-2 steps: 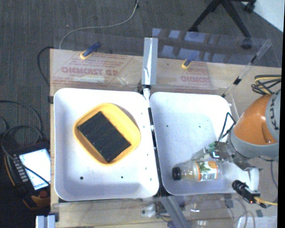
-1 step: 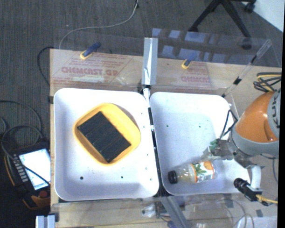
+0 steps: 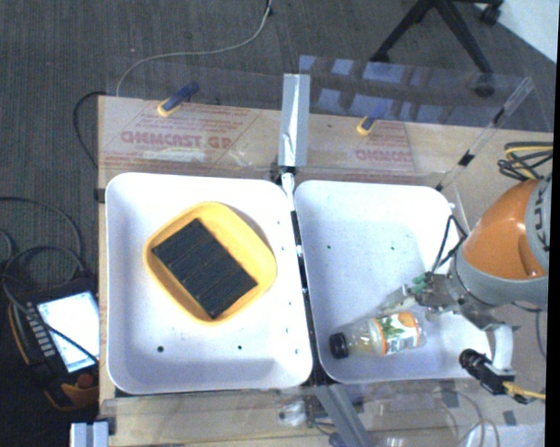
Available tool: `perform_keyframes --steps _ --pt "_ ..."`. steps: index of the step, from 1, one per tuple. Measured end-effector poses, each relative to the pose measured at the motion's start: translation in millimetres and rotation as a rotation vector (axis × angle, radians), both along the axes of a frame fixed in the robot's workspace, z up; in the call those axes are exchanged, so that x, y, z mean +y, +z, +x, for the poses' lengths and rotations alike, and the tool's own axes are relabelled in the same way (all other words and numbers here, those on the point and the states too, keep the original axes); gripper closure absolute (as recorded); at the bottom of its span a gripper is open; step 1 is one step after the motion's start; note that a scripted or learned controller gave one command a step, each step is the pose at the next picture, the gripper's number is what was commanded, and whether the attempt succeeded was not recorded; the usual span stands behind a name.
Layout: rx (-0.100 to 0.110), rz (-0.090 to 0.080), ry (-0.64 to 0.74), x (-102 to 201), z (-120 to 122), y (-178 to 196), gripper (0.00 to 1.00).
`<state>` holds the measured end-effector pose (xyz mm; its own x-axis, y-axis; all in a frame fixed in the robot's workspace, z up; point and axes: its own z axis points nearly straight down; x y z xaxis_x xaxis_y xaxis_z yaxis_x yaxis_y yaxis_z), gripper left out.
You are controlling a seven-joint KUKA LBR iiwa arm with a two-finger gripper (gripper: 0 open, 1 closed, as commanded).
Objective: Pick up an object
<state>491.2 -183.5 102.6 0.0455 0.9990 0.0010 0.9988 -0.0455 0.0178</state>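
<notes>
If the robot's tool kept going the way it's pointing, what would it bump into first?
Probably the bottle lying on its side in the right bin. The tool sits just above the bottle's end, pointing down. Depth is hard to judge from this view.

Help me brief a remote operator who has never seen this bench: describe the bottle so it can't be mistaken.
Start at the right-hand white bin. Near its front edge a small clear bottle lies on its side, black cap pointing left, beside the end effector. Its orange-and-green label sets it apart from the yellow dish in the left bin.
</notes>
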Motion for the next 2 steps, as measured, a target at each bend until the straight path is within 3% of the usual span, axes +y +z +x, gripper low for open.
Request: perform_keyframes --steps 1,2 --pt "0.000 0.001 0.002 1.2 0.7 8.5 1.00" --pt "0.018 -0.002 -0.032 60.1 30.8 110.4 1.00"
